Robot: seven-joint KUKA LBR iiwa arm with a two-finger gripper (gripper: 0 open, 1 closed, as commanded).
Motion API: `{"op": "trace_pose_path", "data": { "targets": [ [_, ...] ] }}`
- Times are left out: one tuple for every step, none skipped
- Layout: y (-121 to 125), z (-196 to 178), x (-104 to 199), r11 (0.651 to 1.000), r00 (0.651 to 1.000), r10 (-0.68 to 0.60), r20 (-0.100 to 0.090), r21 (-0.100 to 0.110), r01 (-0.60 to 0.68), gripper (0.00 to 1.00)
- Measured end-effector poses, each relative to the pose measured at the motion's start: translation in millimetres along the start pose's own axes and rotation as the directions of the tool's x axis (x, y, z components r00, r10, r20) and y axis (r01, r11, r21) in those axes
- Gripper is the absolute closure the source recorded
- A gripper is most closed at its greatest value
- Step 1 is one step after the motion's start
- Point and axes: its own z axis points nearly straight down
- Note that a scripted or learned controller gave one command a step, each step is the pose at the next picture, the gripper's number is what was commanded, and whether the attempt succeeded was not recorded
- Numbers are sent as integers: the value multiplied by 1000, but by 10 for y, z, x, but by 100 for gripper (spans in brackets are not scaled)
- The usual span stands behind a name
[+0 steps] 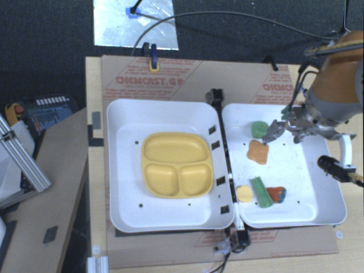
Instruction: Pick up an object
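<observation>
I see the grey two-finger jaws [282, 129] over the right white bin [327, 206], at its 11 o'clock; can't tell if they're spread or pressed together. Round green object [259, 129] just at their 9 o'clock, orange block [257, 152] at 7. Yellow lump [244, 194], green stick [261, 192] and red-orange piece [277, 194] cluster at the bin's 7 o'clock. Yellow compartment tray [175, 164] sits in the left white bin [122, 152].

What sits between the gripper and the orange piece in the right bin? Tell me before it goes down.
Nothing visible does. The gripper hangs just above and right of the orange piece, with bare bin floor between them. The green round piece lies close by, left of the gripper, off that line.
</observation>
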Motion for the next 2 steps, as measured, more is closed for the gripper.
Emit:
{"op": "trace_pose_path", "data": {
  "targets": [
    [27, -71, 2, 1000, 1000, -2, 2, -13, 2, 0],
    [106, 378, -32, 1000, 1000, -1, 1, -11, 1, 0]
  ]
}}
